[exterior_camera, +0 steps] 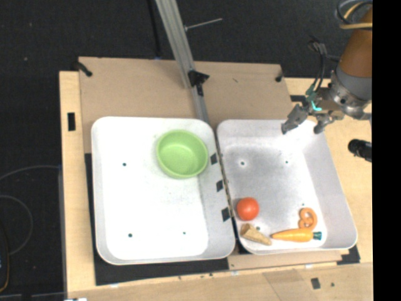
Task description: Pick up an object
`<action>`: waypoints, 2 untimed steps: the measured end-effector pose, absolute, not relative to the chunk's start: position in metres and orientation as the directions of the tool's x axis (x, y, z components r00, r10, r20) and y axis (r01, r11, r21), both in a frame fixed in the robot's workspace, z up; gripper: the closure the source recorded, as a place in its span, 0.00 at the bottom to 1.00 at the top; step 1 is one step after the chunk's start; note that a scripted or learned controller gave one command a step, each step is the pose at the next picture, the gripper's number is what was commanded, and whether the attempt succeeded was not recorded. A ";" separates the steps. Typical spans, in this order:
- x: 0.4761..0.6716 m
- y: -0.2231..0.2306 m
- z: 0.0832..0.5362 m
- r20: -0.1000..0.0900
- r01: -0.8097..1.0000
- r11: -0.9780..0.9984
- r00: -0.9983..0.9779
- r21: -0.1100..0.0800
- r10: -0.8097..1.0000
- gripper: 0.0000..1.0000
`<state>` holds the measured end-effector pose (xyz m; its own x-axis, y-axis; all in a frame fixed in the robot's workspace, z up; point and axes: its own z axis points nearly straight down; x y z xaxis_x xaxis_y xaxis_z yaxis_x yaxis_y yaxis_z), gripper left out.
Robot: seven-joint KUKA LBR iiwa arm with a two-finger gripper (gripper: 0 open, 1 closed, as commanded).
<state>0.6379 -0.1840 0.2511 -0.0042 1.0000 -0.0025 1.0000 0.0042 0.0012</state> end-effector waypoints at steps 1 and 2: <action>0.633 -0.179 0.206 -0.002 1.000 0.003 -0.003 -0.003 1.000 0.00; 0.638 -0.185 0.160 -0.003 1.000 0.000 0.000 -0.003 1.000 0.00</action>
<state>0.6382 -0.1851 0.1603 0.0003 1.0000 -0.0027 1.0000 -0.0003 -0.0032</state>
